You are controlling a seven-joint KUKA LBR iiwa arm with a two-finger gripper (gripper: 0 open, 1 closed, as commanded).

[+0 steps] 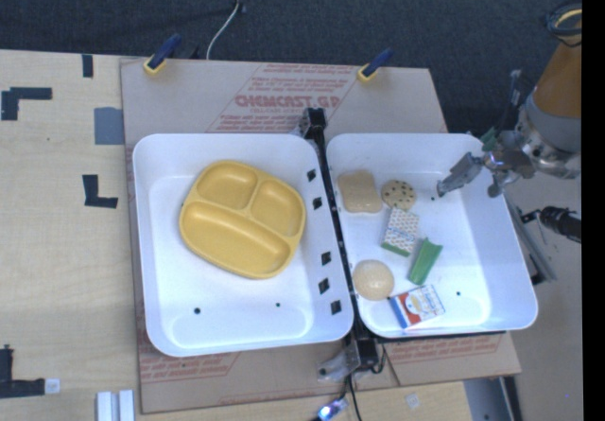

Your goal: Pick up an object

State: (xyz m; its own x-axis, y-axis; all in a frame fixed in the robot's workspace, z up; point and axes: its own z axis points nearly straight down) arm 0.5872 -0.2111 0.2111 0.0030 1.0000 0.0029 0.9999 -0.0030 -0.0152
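The right bin (492, 249) holds a pale square biscuit (358, 191), a chocolate-chip cookie (399, 192), a green-and-white patterned packet (401, 232), a green bar (424, 260), a round beige bun (373, 279) and a red, white and blue carton (417, 306). My gripper (478, 176) hangs over the upper right part of this bin, to the right of the cookie. Its two dark fingers (456, 176) are spread apart, open, with nothing between them.
A yellow compartment plate (243, 217) lies in the left bin (161, 296). A black divider (324, 211) runs between the bins. Blue-and-yellow clamps (162, 53) hold the cardboard base at the back. The arm's orange-banded wrist (558, 78) stands at the right edge.
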